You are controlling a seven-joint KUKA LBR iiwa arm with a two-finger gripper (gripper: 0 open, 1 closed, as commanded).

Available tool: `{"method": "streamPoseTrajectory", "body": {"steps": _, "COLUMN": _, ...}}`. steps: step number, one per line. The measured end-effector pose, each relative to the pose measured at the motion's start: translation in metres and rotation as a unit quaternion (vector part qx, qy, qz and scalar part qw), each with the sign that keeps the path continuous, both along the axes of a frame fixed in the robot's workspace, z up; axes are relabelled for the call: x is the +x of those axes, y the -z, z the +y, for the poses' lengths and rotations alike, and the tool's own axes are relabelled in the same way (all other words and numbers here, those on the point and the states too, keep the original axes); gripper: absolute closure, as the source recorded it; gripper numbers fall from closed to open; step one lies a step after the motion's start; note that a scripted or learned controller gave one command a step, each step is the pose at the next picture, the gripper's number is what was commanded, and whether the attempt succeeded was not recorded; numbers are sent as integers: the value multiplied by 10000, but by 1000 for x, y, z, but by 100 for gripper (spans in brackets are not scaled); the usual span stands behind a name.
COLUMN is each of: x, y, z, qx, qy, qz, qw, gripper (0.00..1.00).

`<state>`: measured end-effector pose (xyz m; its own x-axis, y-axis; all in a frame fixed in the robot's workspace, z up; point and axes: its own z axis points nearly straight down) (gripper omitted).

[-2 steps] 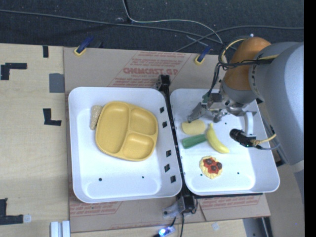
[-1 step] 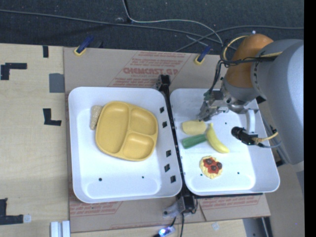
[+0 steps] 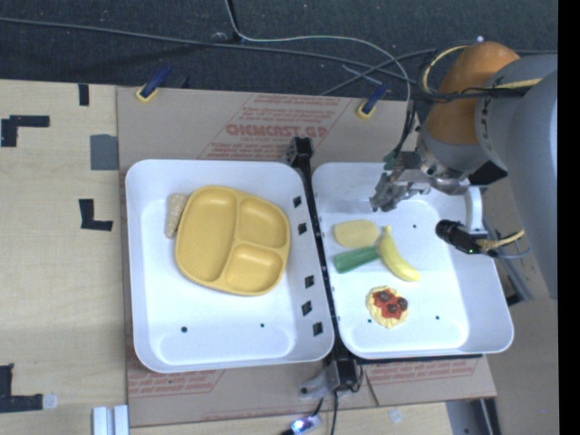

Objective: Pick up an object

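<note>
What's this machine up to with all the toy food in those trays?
A robot arm reaches in from the right, its gripper hovering over the right bin, holding nothing yet. Below it lie a yellow piece, a green piece, a banana and a small pizza. The left bin holds a yellow divided plate.

Left bin (image 3: 149,270): lying on the worktop (image 3: 54,270), carrying a yellow divided plate (image 3: 232,240) with a tan sponge (image 3: 174,214) touching its left edge.
Right bin (image 3: 471,315): holding a pale yellow piece (image 3: 356,234), a green piece (image 3: 355,259), a banana (image 3: 397,256) and a small pizza toy (image 3: 388,305).
Gripper (image 3: 388,194): hanging over the right bin's upper part, above the pale yellow piece, carrying nothing.
Arm (image 3: 507,107): reaching in from the right.
</note>
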<state>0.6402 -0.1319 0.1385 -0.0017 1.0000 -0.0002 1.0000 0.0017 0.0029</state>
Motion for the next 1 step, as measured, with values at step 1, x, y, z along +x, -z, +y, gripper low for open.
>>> {"method": "streamPoseTrajectory", "body": {"steps": 1, "x": -2, "y": -61, "z": -6, "qx": -6, "qy": 3, "qz": -11, "qw": 10000, "gripper": 100}}
